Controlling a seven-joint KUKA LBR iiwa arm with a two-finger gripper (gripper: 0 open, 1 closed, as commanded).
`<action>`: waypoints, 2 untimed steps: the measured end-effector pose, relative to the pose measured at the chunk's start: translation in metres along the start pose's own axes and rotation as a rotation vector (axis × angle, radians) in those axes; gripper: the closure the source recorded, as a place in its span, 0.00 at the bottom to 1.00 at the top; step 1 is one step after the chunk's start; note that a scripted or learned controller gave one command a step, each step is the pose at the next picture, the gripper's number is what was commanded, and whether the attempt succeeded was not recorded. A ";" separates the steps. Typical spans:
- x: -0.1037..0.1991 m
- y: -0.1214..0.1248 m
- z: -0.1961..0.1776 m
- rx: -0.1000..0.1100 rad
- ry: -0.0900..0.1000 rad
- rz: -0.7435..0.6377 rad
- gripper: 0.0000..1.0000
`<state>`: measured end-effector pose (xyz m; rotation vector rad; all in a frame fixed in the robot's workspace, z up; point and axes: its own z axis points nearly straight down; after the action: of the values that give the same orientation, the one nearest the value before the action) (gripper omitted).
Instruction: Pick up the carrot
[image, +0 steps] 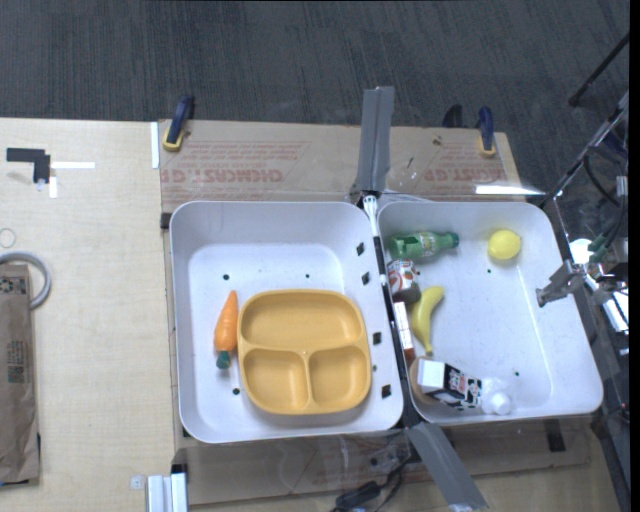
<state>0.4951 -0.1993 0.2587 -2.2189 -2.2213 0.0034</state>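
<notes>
The carrot (227, 321) is orange with a small green top. It lies in the left bin (192, 250), lengthwise along the left edge of a yellow three-part plate (303, 350) and touching or nearly touching it. Its green end points toward the front of the bin. Nothing covers it.
The right bin (545, 350) holds a green bottle (422, 243), a yellow ball-like fruit (504, 245), a banana (428, 315), a small red and white pack (400, 277) and a white carton (448, 383) beside a white bottle (494, 402). Grey metal hardware (562, 284) overhangs that bin's right rim.
</notes>
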 end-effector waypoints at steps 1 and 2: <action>-0.019 0.050 0.156 -0.004 0.003 -0.215 0.00; 0.044 0.062 0.166 -0.003 -0.001 -0.584 0.00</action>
<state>0.5565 -0.1552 0.0920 -1.4866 -2.7679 -0.0006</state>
